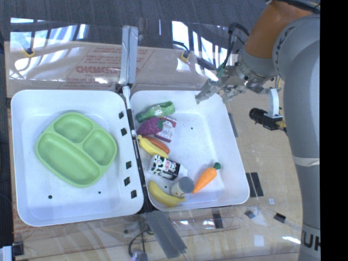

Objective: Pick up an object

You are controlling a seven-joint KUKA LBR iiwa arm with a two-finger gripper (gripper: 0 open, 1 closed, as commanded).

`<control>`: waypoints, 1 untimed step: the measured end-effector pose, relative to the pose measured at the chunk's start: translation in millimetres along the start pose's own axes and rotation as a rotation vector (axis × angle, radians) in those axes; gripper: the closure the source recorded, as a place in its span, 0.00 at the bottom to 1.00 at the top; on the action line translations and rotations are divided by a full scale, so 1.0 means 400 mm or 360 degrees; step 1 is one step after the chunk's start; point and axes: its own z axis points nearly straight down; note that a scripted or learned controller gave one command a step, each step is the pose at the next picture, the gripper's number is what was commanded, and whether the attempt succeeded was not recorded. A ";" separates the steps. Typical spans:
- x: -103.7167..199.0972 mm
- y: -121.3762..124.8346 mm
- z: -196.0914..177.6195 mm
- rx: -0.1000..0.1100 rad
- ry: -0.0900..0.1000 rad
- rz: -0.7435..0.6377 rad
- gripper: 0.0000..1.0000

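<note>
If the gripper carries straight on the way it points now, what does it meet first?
Probably bare floor of the right bin near its top edge. The gripper aims down-left, roughly toward the green bottle, though depth is unclear.

Green three-part plate (76, 148) in left white bin (22, 200), clear panels (65, 58) behind, perhaps acrylic

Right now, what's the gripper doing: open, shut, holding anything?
Gripper: above the right bin's far right corner, nothing seen in it; open or shut cannot be told.

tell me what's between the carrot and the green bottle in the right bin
Camera view: bare white bin floor lies between the carrot and the green bottle; the other items sit left of that line.
</note>
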 end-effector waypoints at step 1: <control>0.169 0.014 0.232 -0.0003 -0.0001 -0.0213 0.00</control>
